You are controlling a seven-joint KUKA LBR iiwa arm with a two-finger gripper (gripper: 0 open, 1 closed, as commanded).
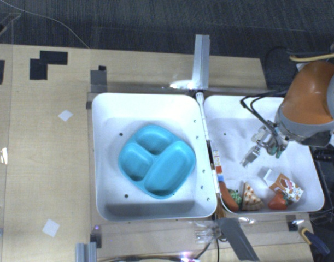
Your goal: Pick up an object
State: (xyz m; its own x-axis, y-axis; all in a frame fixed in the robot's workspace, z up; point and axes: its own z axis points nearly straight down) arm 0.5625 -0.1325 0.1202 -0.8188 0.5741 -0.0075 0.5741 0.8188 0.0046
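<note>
1. Wooden bench (41, 162) w/ two white bins side by side; black patches on its top-left part.
2. Left bin (109, 190) holds a blue divided plate (157, 161), three compartments, sitting about centre.
3. Arm (311, 100), grey w/ orange band, comes in from the right over the right bin (232, 124).
4. Gripper (253, 154) hangs over the middle of the right bin, pointing down-left; jaws look slightly apart, nothing btwn them.
5. Task items lie along the right bin's front edge, apart from the gripper: orange carrot-like piece (227, 196) at the front-left corner, a pizza-slice toy (251, 196) just beside it, a red piece (277, 202), and a small orange carton (287, 188) touching it.
6. Small white scrap (267, 174) btwn gripper and carton.
</note>
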